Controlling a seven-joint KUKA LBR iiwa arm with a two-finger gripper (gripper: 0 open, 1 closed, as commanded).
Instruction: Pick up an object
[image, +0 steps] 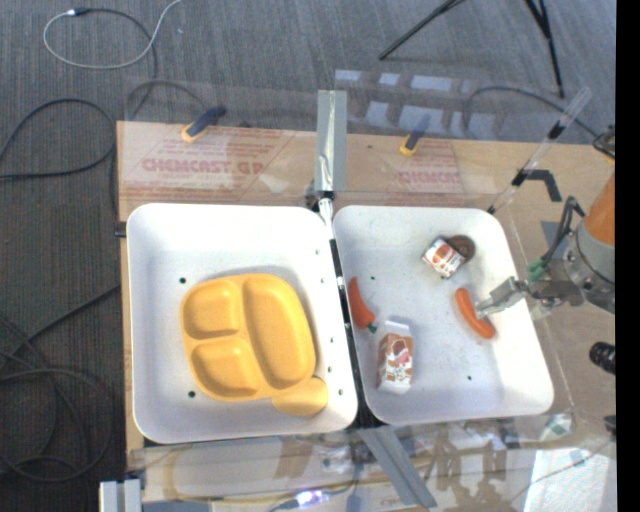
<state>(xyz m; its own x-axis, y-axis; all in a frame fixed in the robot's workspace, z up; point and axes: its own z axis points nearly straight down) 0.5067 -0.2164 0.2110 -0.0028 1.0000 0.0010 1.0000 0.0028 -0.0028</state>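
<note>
1. Sausage (475, 313), orange-red, lying at a slant on the floor of the right bin (520, 395), near its right wall.
2. Gripper (497, 297) just beside the sausage's upper right end, a pale finger (503, 294) reaching in over the bin's right rim; touching or apart: cannot tell.
3. Jaws: nothing seen between them; open or closed cannot be told from this angle.
4. Arm (590, 260) entering from the right, grey with an orange band (602, 215) above the wrist.
5. Small can (446, 256) up and to the left of the sausage, lying on its side, apart from it.
6. Small carton (396, 360) with red print lower in the same bin, well apart from the gripper.
7. Chili pepper (359, 303), red with a green tip, close to the right bin's left wall.
8. Left bin (150, 330) just beside the right one, bearing a yellow divided tray (248, 335) with three compartments.
9. Yellow bowl-like piece (302, 396) touching the tray's lower right corner.
10. Cardboard sheet (200, 170) under the far side of both bins; dark cables (40, 300) on the carpet to the left.
</note>
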